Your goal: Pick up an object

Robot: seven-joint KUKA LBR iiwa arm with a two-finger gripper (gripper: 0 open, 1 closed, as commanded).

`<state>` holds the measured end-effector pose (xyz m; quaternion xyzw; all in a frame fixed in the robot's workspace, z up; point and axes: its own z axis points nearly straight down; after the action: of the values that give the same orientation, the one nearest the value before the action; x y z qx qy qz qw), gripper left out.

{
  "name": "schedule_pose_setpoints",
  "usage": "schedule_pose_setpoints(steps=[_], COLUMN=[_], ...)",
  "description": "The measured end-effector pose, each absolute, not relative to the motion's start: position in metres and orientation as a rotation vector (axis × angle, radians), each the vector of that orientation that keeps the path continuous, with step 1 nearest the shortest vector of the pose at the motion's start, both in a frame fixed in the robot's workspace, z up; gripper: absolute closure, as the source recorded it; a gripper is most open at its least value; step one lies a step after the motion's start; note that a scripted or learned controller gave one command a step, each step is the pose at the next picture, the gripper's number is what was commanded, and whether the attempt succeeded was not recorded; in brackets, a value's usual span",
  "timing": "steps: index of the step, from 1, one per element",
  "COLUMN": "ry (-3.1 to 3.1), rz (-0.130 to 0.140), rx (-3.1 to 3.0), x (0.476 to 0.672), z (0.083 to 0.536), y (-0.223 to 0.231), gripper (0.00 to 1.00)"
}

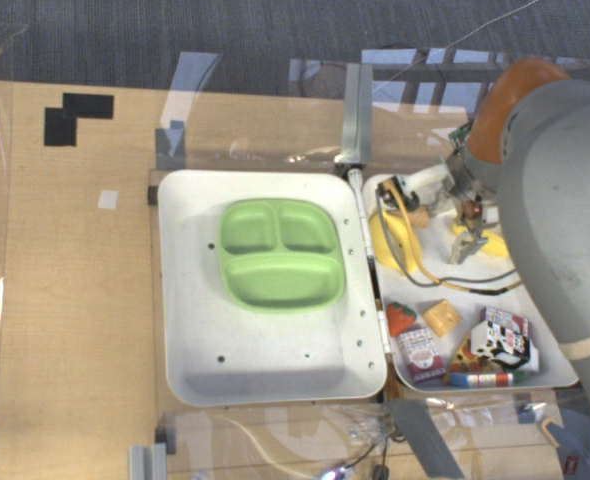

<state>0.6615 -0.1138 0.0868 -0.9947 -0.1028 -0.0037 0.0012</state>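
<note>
The right bin (407, 371) holds several small things. A yellow banana-like piece (389, 240) lies at its left side. Toward the front sit a red strawberry toy (401, 318), a tan cheese-like block (440, 317), a small pink-and-white box (419, 350) and a black-and-white cow-patterned item (499, 336). My gripper (468, 230) hangs low over the bin's far half, pointing down beside a yellow piece (493, 247). Nothing can be made out between its tips. The grey arm with its orange band (510, 93) hides the bin's right side.
The left bin (190, 348) holds a green divided plate (279, 253). A metal rail (367, 258) separates the two bins. A black and yellow cable (445, 280) loops across the right bin. Coloured markers (480, 378) lie along its front wall.
</note>
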Motion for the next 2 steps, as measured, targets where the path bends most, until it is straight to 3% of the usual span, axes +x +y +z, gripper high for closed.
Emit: schedule_pose_setpoints(steps=[1,2], ry=[-0.318,-0.319], rz=[-0.009,-0.021], rx=[-3.122,-3.12], x=[0.663,0.666], z=[0.087,0.097], y=[-0.114,-0.114], gripper=[0.0,1.0])
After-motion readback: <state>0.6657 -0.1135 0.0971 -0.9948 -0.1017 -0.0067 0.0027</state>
